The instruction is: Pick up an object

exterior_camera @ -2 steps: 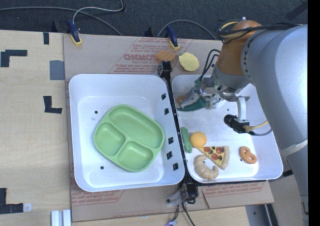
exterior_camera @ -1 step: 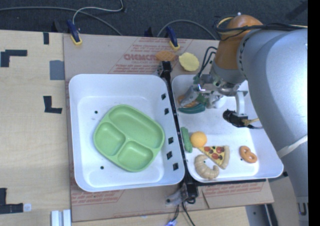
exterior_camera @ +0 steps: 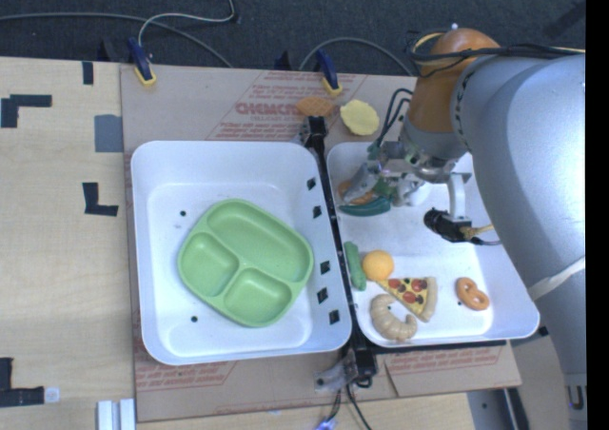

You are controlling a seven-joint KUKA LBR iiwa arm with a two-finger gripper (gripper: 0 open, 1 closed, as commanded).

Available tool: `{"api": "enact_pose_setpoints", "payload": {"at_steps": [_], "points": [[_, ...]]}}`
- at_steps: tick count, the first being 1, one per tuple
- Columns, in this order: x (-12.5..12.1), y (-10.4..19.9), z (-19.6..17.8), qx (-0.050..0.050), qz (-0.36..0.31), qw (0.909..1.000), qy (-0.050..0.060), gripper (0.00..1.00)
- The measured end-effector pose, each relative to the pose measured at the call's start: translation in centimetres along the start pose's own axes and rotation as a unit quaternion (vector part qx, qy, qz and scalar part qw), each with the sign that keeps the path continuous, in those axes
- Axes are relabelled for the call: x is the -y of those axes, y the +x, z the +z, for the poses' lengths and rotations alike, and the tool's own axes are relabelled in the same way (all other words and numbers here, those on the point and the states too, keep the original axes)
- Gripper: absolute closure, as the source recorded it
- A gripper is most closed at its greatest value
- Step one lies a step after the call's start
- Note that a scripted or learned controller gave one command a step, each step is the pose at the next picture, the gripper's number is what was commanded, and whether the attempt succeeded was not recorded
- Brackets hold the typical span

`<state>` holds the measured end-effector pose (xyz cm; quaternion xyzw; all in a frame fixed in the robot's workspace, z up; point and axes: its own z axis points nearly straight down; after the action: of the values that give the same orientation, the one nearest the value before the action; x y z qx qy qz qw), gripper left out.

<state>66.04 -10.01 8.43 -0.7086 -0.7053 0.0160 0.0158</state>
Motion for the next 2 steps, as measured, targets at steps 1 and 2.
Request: {"api": "enact_pose_setpoints", "payload": {"at_steps": [1,2], "points": [[0.00,0.03,0.00,0.001,0.000,1.0000,0.000,0.00],[0.00,-0.05,0.01,0.000,0.000,1.0000,0.000,0.00]]}}
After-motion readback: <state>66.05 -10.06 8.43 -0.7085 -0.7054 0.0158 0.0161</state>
